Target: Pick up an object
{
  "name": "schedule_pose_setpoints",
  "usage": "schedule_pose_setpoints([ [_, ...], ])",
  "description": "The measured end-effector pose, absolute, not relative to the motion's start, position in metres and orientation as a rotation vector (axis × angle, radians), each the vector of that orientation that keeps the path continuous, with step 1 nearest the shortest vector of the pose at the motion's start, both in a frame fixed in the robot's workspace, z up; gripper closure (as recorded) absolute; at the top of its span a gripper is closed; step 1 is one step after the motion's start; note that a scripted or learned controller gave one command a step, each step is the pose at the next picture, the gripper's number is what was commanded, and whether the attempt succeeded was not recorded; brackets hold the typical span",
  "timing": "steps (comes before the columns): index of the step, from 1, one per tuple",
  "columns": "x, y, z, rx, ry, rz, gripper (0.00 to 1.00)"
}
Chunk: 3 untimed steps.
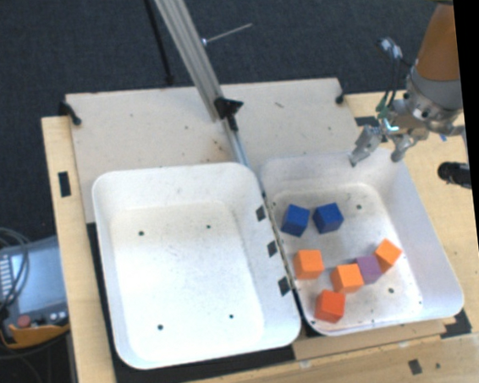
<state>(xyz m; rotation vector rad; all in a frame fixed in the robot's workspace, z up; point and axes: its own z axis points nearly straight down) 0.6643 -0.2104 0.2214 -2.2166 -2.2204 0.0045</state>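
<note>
The right bin (419,235) holds several small blocks. Two blue cubes (295,220) (328,217) lie near its middle. Lower down sit orange blocks (308,263) (346,277) (388,253), a purple block (368,268) and a red-orange one (330,305). My gripper (379,147) hangs over the bin's far right corner, above and to the right of the blue cubes. Its two fingers are spread apart with nothing between them.
The left bin (113,242) stands beside the right one. A slanted metal post (196,59) rises from behind the bins' shared edge. A teach pendant (29,289) with cables lies off the bench at the left.
</note>
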Motion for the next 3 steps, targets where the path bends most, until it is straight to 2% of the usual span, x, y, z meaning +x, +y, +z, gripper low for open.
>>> schedule_pose_setpoints([
  [1,0.665,-0.211,0.225,-2.216,-2.229,0.004,0.0],
  [3,0.664,-0.207,0.11,-2.22,-2.224,0.004,0.0],
])
